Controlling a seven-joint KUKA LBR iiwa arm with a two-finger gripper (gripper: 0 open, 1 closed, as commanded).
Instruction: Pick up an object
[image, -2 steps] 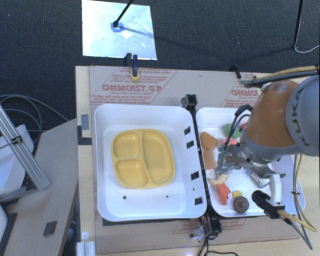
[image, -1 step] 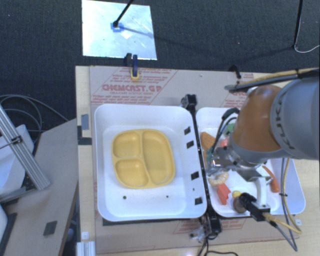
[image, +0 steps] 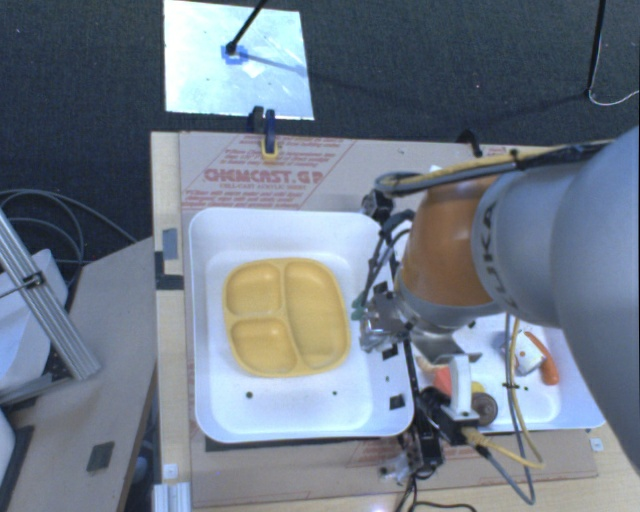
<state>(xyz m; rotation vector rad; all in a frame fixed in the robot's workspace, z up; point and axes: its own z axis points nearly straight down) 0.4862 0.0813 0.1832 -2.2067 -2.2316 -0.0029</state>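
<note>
Yellow tray (image: 286, 316) lies in left bin (image: 215, 400).

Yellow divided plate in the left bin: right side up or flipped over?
Right side up. The yellow plate lies flat in the left bin, its three compartments facing the camera, nothing in them.

A robotics lab: a big grey arm (image: 540, 230) over a bench (image: 330, 165) with white bins (image: 205, 330), loose cables (image: 60, 215) at left.
</note>
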